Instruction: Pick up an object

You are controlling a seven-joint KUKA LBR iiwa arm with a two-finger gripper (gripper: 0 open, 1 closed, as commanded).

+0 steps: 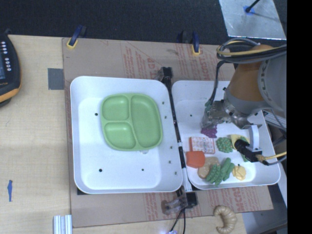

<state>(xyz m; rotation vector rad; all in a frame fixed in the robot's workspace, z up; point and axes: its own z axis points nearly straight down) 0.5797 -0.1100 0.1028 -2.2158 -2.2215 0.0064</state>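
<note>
My gripper (211, 121) reaches down into the right bin (187, 94), its tip just above a purple toy (209, 131) that looks like a grape bunch. Whether the purple toy is between the fingers is not visible. Below it lie a pink patterned card (202, 144), a red block (195, 159), a green broccoli piece (224, 144), green pods (220, 171), a beige piece (209, 165) and two yellow pieces (239, 172).
The left bin (87, 179) holds a green three-part plate (131, 121). A croissant toy (225, 217) lies on the cardboard in front of the right bin. A pendant (7, 67) sits at the far left of the bench.
</note>
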